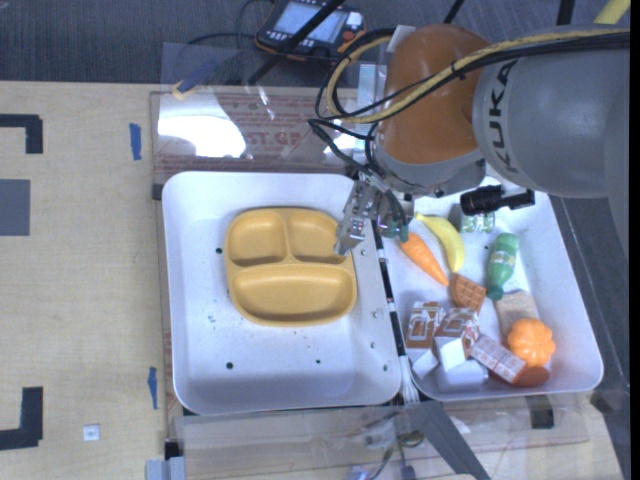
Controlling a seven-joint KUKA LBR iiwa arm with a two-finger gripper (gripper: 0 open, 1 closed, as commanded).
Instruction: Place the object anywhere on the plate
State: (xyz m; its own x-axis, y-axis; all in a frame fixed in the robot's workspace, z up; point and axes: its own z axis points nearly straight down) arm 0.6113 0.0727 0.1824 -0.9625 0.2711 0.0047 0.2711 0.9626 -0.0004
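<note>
The table (70,268) is pale wood, with black and blue tape marks on its left part. The grey arm (540,118), with its orange band, reaches in from the far right and covers the far end of the right bin. Two shallow white bins sit side by side on the table, touching along their inner walls. The left bin (190,348) holds a yellow plate (290,266) with three compartments: two small ones on the far side and one wide one on the near side. All three compartments are bare. The right bin (575,298) holds a crowd of toy foods. A yellow banana (445,240) lies at the far left of the heap, with an orange carrot (425,258) just beside it, slanting toward the near right. A green bottle (502,258) lies to the right of them. A brown waffle-like piece (467,291) sits near the carrot's tip. Nearer still are a red-and-white box (440,323), a white block (458,358) and a red-and-white wrapped bar (497,358); an orange pumpkin (530,340) rests at the near right. The end effector (356,230) hangs over the plate's far right edge, close to the wall between the bins; whether its fingers are apart or together I cannot tell, and nothing shows between them. On the floor beyond the table lies a black handheld controller (305,26) with cables.
</note>
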